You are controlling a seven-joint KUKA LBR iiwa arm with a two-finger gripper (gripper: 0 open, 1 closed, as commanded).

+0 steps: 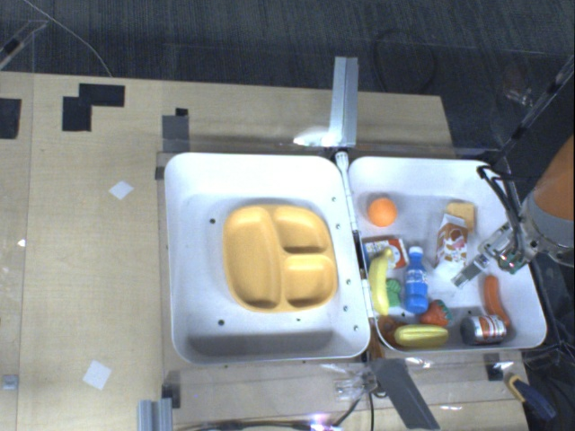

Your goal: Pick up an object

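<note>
The right bin (422, 180) holds several small objects: an orange (382, 211), a tan and red snack pouch (454, 236), a blue bottle (414, 282), a banana (379, 281), a yellow lemon-like piece (420, 335), a dark can (485, 329) and a red sausage (494, 297). My gripper (469, 272) hangs over the right part of this bin. It sits just right of the bottle, below the pouch and up-left of the sausage. Nothing shows in its grasp.
In the left bin (193, 241) lies a yellow divided tray (277, 257). A red and white packet (388, 249) and a small red piece (437, 313) lie among the objects. A metal post (345, 101) stands behind the bins. The arm (550, 214) comes in from the right.
</note>
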